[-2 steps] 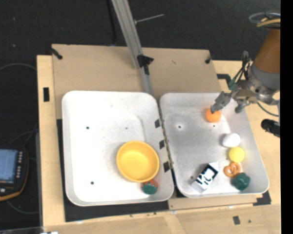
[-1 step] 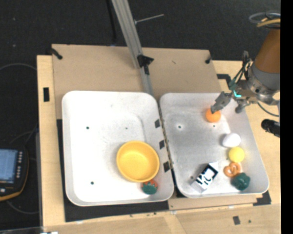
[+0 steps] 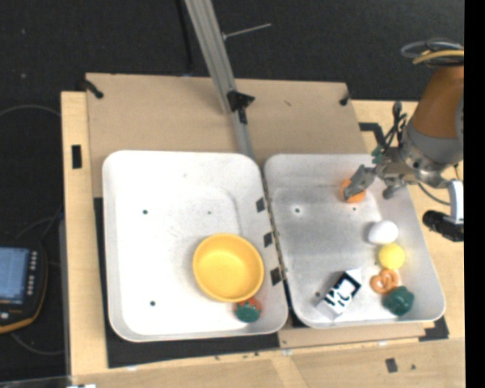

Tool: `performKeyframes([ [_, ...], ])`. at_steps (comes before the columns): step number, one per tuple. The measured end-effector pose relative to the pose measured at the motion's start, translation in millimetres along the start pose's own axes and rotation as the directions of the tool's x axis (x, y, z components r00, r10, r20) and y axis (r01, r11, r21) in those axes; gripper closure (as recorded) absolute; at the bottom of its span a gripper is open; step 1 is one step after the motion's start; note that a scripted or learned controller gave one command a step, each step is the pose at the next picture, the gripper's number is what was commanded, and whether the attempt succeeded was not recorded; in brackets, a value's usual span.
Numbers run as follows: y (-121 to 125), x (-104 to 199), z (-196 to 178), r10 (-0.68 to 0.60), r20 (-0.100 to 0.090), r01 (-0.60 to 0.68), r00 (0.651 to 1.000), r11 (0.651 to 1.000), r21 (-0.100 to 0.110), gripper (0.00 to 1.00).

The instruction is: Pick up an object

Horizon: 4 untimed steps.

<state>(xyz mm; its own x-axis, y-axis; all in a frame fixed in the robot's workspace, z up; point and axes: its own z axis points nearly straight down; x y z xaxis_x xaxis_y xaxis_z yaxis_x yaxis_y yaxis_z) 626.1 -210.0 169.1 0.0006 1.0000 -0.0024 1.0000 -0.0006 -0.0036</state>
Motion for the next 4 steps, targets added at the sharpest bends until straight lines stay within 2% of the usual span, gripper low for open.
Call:
performKeyframes([
  [1, -2, 1, 42, 0.001, 0.0, -0.001, 1.0, 1.0, 0.0, 0.0],
  [2, -3, 0, 69, 0.003, 0.0, -0.003, 1.0, 1.0, -0.001, 0.0],
  [3, -1, -1, 56, 0.003, 0.002, -0.003, 1.0, 1.0, -0.008, 1.0],
  [4, 5, -8, 8, 0.001, 0.0, -0.001, 1.0, 1.0, -0.01, 1.0],
])
